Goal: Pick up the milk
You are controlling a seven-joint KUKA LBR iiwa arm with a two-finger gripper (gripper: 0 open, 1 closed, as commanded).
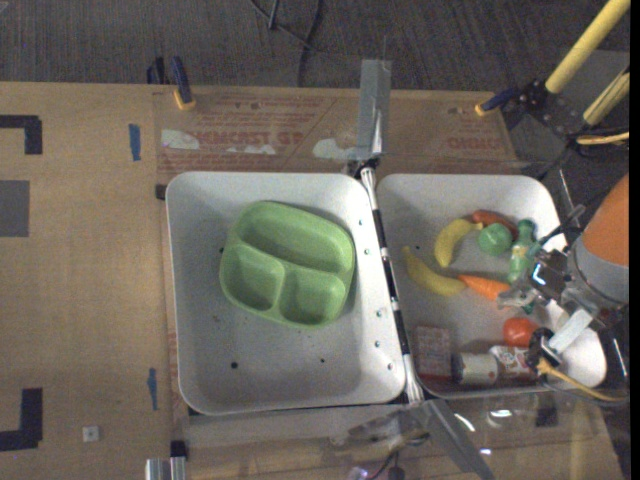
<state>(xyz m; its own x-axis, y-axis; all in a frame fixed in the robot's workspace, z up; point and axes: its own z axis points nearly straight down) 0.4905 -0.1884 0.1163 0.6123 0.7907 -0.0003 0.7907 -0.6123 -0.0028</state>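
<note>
The milk (433, 348) looks like a small pale carton with reddish print, lying flat near the front left corner of the right bin (420, 203). My gripper (535, 286) hangs over the right side of that bin, above and to the right of the carton and well apart from it. It hovers close to a carrot (485, 287) and a red tomato (519, 331). The arm's orange band (612, 230) sits at the right edge.
A green divided plate (290, 263) lies in the left bin (190, 298). The right bin also holds two bananas (450, 240) (428, 274), a round green item (494, 238), a green bottle (520, 253) and a lying bottle (490, 367) beside the carton.
</note>
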